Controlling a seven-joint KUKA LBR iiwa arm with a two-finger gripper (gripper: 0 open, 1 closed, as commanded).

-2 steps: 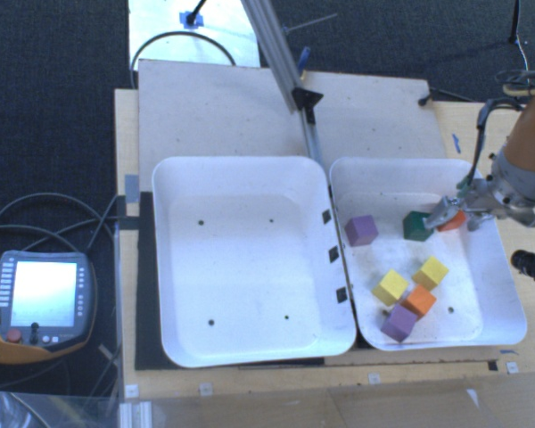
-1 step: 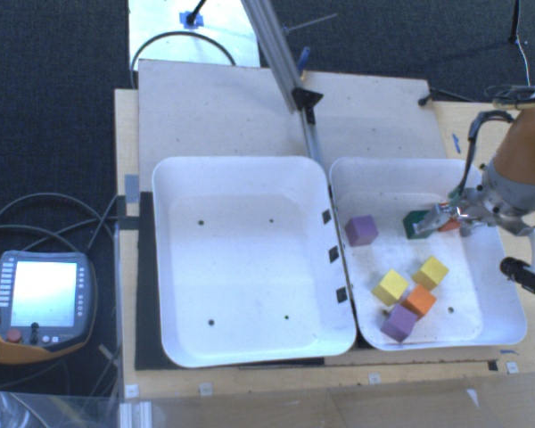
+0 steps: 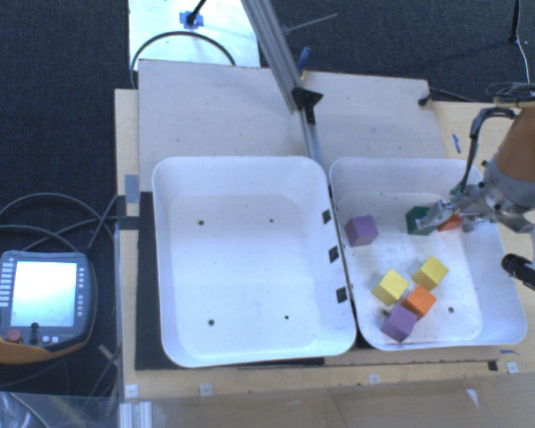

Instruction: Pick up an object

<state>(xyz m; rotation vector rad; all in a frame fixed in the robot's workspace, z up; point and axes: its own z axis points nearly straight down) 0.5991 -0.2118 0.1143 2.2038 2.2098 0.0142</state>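
The dark green block lies in the right bin, toward its far right part, and is judged the target because the gripper sits directly against it. An orange-red piece lies just beside the green block, under the tool. Whether the fingers are spread or pressed together cannot be told from this slanted overhead view, and no object is confirmed between them.

Further out, a purple cube stands alone near the bin's left wall. A yellow cube, a second yellow cube, an orange cube and a purple block cluster near the front. The left bin adjoins.

Recommendation: centre the tool over the green block alone, keeping the orange-red piece outside the grasp. Close squarely on opposite flat faces, then lift vertically. A skewed or double contact would likely push the block away.
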